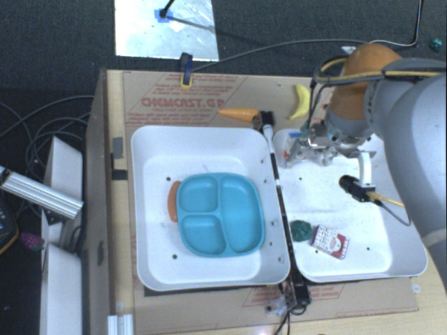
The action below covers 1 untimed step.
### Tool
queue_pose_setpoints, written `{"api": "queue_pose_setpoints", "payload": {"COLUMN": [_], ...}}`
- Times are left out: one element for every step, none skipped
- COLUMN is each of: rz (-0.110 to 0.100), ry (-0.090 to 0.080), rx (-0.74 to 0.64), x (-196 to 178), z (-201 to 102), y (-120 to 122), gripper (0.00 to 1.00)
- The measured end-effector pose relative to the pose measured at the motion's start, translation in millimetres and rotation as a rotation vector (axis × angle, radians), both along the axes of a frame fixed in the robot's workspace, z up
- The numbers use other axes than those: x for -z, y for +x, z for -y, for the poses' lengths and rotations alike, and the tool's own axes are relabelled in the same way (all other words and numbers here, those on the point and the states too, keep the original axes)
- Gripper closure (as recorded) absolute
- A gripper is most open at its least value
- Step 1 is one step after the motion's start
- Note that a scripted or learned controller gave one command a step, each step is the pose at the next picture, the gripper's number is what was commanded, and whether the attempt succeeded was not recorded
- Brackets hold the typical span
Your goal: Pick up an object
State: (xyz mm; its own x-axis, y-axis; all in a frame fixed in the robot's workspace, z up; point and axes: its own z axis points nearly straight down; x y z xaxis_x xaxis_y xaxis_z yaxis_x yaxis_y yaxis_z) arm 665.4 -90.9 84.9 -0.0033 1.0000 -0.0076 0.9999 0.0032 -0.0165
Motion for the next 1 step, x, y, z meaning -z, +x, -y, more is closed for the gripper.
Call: {"api": "queue_pose_setpoints", "payload": {"rz": [-0.002], "ry": [0.002], "rx": [-0.001], "x": [0.5], "z": [-1.9], "y": [-0.2], "gripper": [0.0]}}
